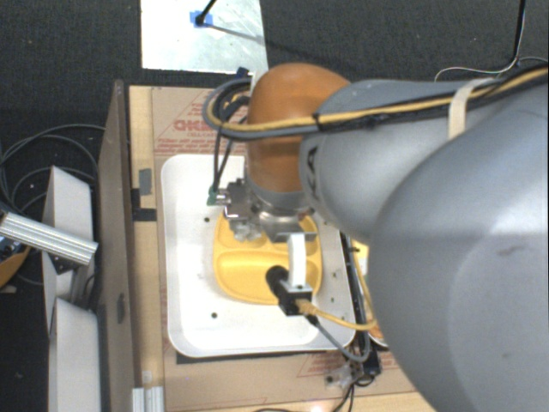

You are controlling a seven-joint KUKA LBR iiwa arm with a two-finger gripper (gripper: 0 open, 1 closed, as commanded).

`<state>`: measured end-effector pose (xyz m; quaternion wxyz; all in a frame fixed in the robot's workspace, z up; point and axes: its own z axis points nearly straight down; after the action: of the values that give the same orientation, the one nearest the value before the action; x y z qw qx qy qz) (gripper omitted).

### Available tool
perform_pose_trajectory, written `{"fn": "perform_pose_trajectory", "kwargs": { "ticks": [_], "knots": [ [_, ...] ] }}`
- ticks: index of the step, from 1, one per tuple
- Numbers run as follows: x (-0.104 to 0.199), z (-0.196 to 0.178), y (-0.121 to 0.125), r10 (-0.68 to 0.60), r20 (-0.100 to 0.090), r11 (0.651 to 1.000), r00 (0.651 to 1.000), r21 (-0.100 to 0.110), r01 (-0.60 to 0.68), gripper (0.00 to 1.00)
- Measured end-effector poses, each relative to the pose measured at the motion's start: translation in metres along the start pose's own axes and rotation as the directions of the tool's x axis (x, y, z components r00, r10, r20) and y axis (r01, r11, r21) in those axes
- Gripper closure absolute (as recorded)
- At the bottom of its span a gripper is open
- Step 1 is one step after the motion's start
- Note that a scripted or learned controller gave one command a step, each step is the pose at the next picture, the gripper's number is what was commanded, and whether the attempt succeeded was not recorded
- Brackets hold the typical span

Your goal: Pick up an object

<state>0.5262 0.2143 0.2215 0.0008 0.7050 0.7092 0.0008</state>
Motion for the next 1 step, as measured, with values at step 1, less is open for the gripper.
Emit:
{"fn": "perform_pose_trajectory", "kwargs": {
  "ticks": [1],
  "knots": [
    [-0.0002, -0.0112, -0.0004, -0.005, -0.001, 1.0, 1.0, 0.0, 0.005, 1.0]
  ]
}}
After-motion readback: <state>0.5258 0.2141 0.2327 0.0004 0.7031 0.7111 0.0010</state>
